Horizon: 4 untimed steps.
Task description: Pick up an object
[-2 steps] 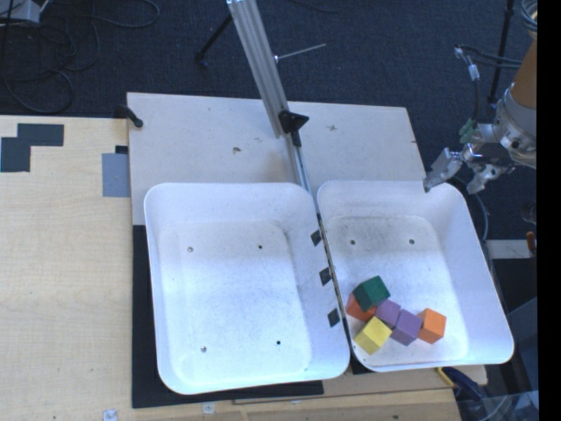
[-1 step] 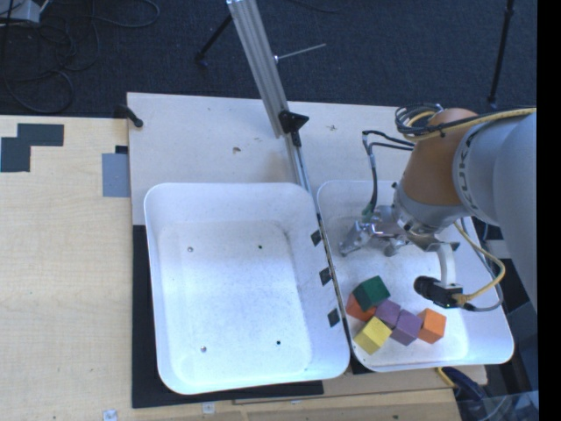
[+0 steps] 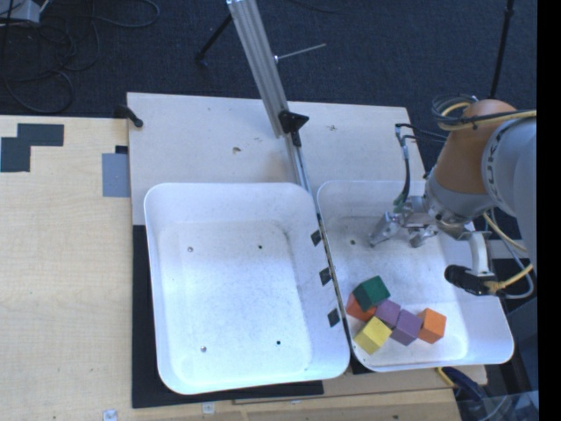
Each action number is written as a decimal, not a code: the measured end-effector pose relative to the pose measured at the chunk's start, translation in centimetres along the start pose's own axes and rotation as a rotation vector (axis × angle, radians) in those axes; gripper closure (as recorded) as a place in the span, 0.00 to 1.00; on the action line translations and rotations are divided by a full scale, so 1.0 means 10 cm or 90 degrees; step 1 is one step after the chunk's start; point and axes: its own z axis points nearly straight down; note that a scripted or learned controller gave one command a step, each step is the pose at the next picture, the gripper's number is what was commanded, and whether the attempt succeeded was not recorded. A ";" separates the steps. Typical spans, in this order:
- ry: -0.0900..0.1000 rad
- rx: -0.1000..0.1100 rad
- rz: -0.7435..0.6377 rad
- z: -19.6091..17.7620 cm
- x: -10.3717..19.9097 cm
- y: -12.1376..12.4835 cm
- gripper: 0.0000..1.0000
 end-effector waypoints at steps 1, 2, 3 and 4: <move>0.003 -0.002 -0.005 -0.75 0.48 -0.33 0.00; 0.003 0.002 -0.004 -0.36 0.65 -0.03 0.00; 0.002 0.001 0.001 0.00 0.11 -0.57 0.00; 0.001 -0.003 0.000 -0.02 0.60 -1.09 0.00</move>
